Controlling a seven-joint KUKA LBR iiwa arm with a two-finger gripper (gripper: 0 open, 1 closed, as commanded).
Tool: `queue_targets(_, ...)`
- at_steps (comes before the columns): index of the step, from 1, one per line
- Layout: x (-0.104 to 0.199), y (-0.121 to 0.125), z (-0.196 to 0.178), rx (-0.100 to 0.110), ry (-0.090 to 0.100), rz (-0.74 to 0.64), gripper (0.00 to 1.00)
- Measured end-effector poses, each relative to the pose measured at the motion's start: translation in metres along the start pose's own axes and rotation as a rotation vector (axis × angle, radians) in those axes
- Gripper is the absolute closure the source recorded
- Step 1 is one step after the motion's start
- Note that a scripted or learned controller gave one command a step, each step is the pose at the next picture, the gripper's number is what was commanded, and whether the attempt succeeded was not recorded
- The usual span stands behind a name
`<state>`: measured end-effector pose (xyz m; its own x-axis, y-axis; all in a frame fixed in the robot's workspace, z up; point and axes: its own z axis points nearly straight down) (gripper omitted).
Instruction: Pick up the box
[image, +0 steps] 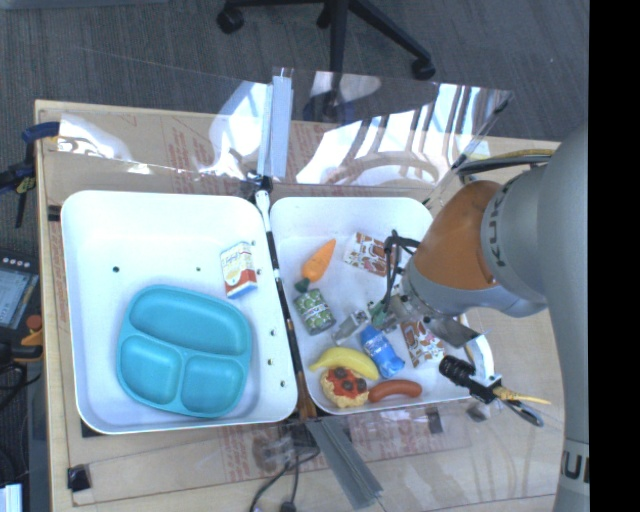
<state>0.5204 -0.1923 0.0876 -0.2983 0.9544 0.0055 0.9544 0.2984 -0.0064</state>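
A small white box with red and yellow print lies in the left bin, near its right wall and just above the blue plate. My gripper is low in the middle of the right bin, far to the right of that box. It hangs among the toys there, just above a blue can and right of a green item. The grey arm with its orange band covers the right part of that bin.
A blue three-compartment plate fills the lower left bin. The right bin holds a carrot, a banana, a pizza slice, a hot dog and printed packets. A wall divides the bins.
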Motion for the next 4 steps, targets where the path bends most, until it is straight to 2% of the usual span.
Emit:
queue_targets(1,0.014,0.067,-0.001,-0.001,-0.002,-0.064,0.0)
queue_targets(2,-0.025,0.135,-0.054,-0.003,-0.003,-0.045,0.0)
queue_targets(3,0.018,0.079,0.0,0.002,-0.001,-0.006,0.0)
queue_targets(4,0.011,0.007,-0.023,0.0,-0.001,-0.099,0.0)
